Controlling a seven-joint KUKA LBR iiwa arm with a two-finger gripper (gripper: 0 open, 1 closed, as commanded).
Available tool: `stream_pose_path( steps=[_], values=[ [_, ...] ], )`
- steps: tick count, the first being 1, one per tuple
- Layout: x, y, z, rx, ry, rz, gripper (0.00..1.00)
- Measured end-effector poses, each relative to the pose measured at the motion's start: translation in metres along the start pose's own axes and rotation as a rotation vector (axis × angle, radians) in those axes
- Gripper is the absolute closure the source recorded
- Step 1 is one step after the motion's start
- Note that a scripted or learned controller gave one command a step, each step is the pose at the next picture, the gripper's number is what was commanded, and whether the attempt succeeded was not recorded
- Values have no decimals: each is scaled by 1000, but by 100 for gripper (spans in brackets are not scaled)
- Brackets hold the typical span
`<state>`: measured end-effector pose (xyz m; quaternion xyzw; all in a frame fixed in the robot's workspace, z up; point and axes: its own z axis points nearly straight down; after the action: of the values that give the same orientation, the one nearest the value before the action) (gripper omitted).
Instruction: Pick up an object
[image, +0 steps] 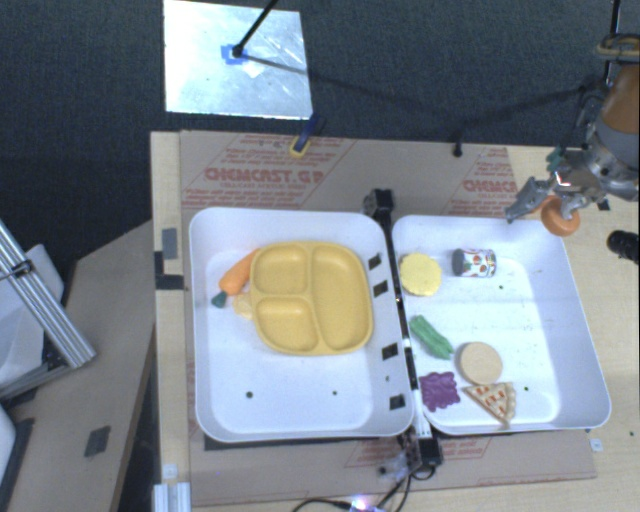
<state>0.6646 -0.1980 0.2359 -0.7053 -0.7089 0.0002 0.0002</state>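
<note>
Up at the far right corner of the right bin (588, 372), a small orange ball (562, 220) sits right against the gripper (548, 206), level with the bin's rim. Whether the gripper is clamped on it, or open beside it, cannot be told from this slant.

Nearest in the bin are a small can (474, 263) lying on its side and a yellow disc (420, 274), both well apart from the ball. Farther toward the near edge lie a green pod (431, 336), a tan disc (480, 362), a purple piece (438, 390) and a pizza slice (492, 400), the last two close together. The bin's right half is bare white floor.

The left bin (300, 395) bears a yellow tray (308, 298) with three compartments; a carrot (237, 272) lies against its left edge, partly tucked under it.

The arm (618, 130) is cut off by the picture's right side.
</note>
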Motion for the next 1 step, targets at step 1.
stream_pose_path(
  steps=[1],
  values=[
    [8,-1,45,0,0,0,0]
  ],
)
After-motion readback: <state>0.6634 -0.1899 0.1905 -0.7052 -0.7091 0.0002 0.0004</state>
